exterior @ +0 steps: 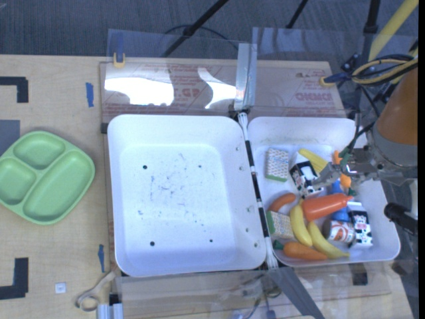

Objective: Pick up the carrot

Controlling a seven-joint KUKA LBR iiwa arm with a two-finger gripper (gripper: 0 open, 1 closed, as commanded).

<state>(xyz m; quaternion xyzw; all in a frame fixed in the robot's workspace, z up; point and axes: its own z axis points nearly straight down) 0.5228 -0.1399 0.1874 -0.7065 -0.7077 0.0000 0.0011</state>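
Observation:
The right bin [382,208] holds a heap of toy food. In its middle lies a long orange carrot [323,206], pointing left and slightly down. My gripper [337,176] hangs just above the carrot's upper right end, reaching in from the right under the orange wrist band [404,115]. Nothing is visibly lifted by it. Two more orange pieces lie nearby: one [283,201] to the carrot's left and one [303,250] at the bin's front edge.
Around the carrot lie two bananas [300,226], a yellow piece [313,158], a tan waffle-like block [277,163], a black-and-white toy [303,175] and a red-white can [340,232]. The left bin [178,185] is bare white. A green divided plate [44,175] sits on the bench at far left.

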